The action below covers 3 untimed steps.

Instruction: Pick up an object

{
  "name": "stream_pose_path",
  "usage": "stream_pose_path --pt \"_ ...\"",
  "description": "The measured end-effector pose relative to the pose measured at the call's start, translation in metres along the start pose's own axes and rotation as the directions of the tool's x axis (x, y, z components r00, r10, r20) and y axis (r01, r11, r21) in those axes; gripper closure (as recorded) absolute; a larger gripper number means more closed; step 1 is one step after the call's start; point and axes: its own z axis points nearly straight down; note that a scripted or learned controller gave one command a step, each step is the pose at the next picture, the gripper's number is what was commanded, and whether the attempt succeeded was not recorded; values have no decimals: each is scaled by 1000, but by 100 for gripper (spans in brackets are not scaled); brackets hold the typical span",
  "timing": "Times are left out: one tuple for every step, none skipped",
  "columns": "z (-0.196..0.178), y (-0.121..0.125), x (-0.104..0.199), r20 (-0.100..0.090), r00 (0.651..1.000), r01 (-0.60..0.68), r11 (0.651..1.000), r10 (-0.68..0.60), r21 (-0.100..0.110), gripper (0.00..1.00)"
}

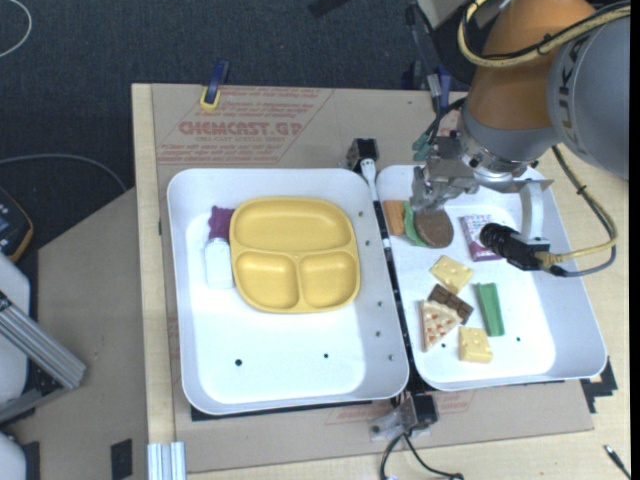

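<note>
In the right bin [560, 363], the tool [428, 208] is seen low over the brown cookie [436, 230] (its finger state cannot be told), and this small, stiff, probably light disc should be taken across its flat edges.

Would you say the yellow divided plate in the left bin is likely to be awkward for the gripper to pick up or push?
Probably awkward to pick up: the yellow divided plate looks wide, rigid and glossy, so fingers may slip unless they pinch its rim. It lies flat in the left bin, so rolling or tipping seems unlikely. Pushed, it would likely slide and nudge the white bottle beside it.
</note>
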Motion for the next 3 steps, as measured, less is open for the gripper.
stream_pose_path --pt "-4 -29 50 0 1000 1 1000 -1 1 100" --pt "-5 -46 99 -1 1000 2 1000 -2 0 100" --pt "11 -35 105 2 1000 -4 1000 4 1 100"
